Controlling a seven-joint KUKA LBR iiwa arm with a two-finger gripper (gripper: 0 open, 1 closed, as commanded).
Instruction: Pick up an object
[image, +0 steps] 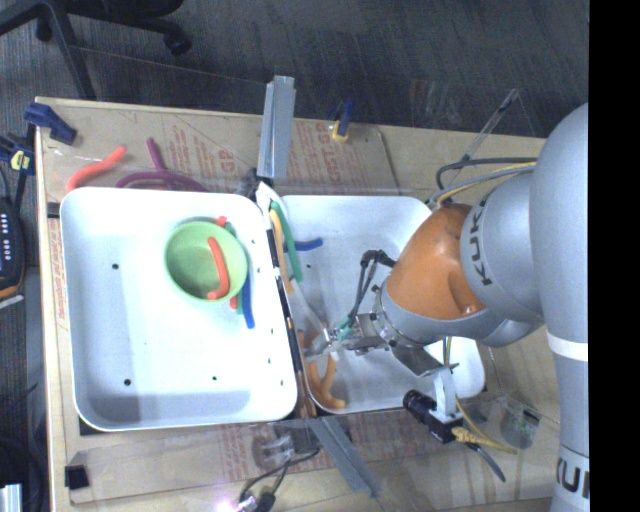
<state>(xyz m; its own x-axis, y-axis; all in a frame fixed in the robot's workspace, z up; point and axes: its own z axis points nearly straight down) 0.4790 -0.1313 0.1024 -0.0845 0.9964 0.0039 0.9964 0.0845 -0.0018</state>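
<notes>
Landmark: the divider (283, 300) where the two white bins meet; every place below is told from it.

Left bin (100, 370): it lies left of the divider. A green bowl (195, 265) sits in its upper half, near the divider but clear of it.

In and by the bowl: a curved orange-red strip (216, 266) lies across the bowl. A blue strip (246, 308) and a red one (236, 292) run down the bowl's divider side, close together.

Along the divider: a green strip (287, 238) and a yellowish one (277, 240) lie along its upper part. A short blue piece (309, 243) rests just right of them, inside the right bin (340, 215).

Arm: grey, with an orange band (435, 275). It hangs over the right bin, covering most of that bin's right side.

Gripper (340, 343): low in the right bin, pointing at the divider and near it. I cannot tell from here whether the fingers are spread or pressed together, nor whether anything sits between them.

Task's thing: an orange curved piece (322, 385) lies on the right bin's floor, just right of the divider's lower end and just below the gripper. Whether they touch is unclear.

Counter (420, 150): beyond the left bin's top edge lie an orange tube (95, 167) and a purple one (160, 180).
</notes>
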